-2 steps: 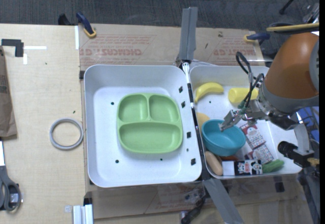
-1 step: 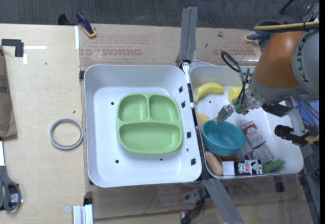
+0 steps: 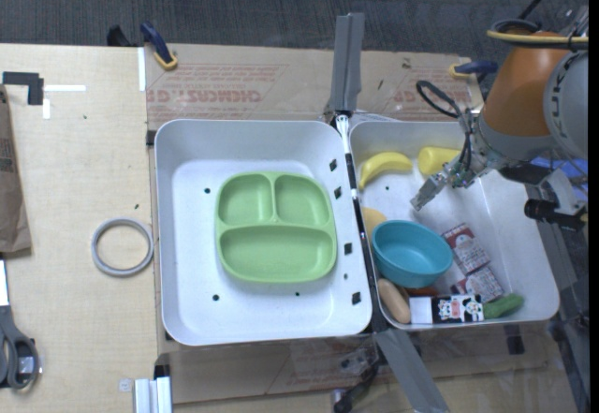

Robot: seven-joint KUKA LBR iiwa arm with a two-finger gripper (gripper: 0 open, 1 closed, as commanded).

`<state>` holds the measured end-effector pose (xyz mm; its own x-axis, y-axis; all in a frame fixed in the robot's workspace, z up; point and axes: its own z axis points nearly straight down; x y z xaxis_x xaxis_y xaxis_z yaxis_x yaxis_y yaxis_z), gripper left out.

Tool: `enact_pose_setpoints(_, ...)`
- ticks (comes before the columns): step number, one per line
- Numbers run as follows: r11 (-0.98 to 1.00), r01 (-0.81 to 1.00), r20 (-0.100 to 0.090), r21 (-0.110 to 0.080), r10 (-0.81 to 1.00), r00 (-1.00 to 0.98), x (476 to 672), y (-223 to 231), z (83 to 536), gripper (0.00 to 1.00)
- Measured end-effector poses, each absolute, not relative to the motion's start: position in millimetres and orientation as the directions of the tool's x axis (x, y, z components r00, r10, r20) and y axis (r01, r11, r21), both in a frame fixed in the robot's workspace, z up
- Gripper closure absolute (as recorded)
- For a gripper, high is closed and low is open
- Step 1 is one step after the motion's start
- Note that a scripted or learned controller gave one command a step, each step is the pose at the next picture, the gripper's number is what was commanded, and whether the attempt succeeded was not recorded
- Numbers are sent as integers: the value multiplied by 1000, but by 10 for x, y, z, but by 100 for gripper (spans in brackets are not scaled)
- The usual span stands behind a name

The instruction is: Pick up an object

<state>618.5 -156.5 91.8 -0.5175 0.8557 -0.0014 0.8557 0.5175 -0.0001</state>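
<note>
My gripper (image 3: 423, 197) hangs low in the right bin (image 3: 524, 214), its fingers pointing down-left with nothing visibly between them. It sits just below a yellow banana (image 3: 384, 165) and left of a yellow rounded object (image 3: 435, 158). A blue bowl (image 3: 410, 252) lies below the gripper, apart from it. Near the bin's front lie a tan bread-like piece (image 3: 394, 301), a black and white carton (image 3: 457, 309), a green object (image 3: 504, 305) and red and white packets (image 3: 471, 257).
The left bin (image 3: 178, 214) holds a green divided plate (image 3: 276, 227). A roll of tape (image 3: 123, 245) and scissors (image 3: 17, 357) lie on the bench at left. A metal divider (image 3: 347, 65) stands between the bins at the back.
</note>
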Motion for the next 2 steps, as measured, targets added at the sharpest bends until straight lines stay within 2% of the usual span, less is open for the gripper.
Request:
enact_pose_setpoints(1, 620, 785, -6, 0, 785, -620, 5236, -1750, 926, 0)
enact_pose_setpoints(2, 709, 705, -7, 2, 705, -709, 5016, -1550, 932, 0)
